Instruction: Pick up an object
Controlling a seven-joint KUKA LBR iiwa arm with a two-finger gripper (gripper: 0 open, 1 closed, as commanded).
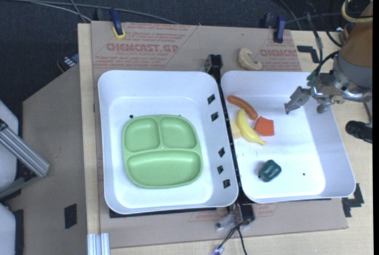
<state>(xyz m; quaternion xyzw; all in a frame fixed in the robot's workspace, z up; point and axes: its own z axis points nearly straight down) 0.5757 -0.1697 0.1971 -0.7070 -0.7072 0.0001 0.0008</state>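
The right white bin (331, 156) holds an orange-red sausage (243, 106), a yellow banana (248, 129), an orange block (265, 126) and a dark green toy vegetable (269, 170). These lie in its left half. My gripper (308, 105) hangs over the bin's upper right part, to the right of the sausage and block and apart from them. Its fingers are spread open, with nothing between them.
The left white bin (112, 100) carries a green divided plate (161, 151). A beige object (250, 58) lies on the bench behind the right bin. Blue clamps (117, 27) grip the bench's back edge. The black divider (224, 129) runs between the bins.
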